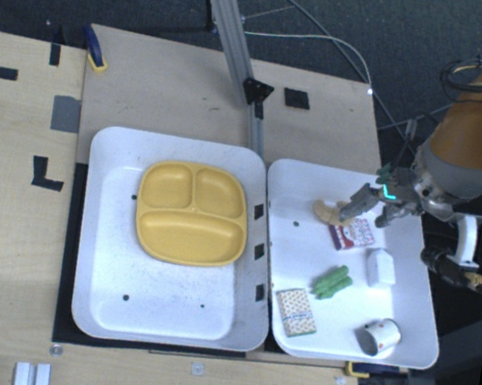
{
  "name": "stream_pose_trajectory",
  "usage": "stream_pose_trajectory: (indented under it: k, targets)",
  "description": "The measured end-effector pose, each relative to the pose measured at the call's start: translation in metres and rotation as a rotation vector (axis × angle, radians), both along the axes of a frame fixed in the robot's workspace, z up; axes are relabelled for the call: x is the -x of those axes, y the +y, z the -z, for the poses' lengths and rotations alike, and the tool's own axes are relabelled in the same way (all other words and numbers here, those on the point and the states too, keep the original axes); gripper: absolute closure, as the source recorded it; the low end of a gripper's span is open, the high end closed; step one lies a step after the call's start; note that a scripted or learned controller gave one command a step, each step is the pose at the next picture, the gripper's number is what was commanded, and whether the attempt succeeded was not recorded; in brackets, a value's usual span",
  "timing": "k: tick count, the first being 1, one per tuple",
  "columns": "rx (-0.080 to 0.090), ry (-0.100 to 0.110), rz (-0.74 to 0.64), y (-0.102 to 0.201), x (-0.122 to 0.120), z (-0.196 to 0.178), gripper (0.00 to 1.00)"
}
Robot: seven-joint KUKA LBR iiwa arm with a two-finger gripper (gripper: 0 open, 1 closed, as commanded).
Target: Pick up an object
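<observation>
- The tan object [327,212] lies near the top of the right bin [414,328], at about 11 o'clock from the bin's middle. It looks small and rounded, and too blurry to name for sure.
- It is probably light. It might roll or slip, so a pinch across its narrow middle seems best.
- The gripper [367,207] hangs just beside it, at 3 o'clock from it. Its two fingers are spread apart, with nothing between them.
- A red and white packet [353,235] lies just under the gripper, at 5 o'clock from the tan object. It looks flat and thin, hard to pinch.
- A small white block [381,268] sits at 4 o'clock, farther out.
- A green toy [332,283] lies near the bin's middle. It looks soft.
- A checked packet [295,312] lies at 6 o'clock, and a white cup [379,336] on its side at 5 o'clock, near the bottom corner.
- The left bin [107,238] holds a yellow tray [191,213], well apart from the gripper.
</observation>
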State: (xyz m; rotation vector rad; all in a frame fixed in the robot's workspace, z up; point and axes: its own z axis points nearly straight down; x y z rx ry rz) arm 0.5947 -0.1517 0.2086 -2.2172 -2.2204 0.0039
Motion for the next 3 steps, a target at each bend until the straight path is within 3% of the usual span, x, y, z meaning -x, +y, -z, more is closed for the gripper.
stream_pose_trajectory:
  k: [1,3]
  targets:
    - [0.001,-0.003,0.000,0.000,-0.001,-0.001,0.00]
    - [0.005,-0.005,0.000,0.008,-0.003,0.109,0.00]
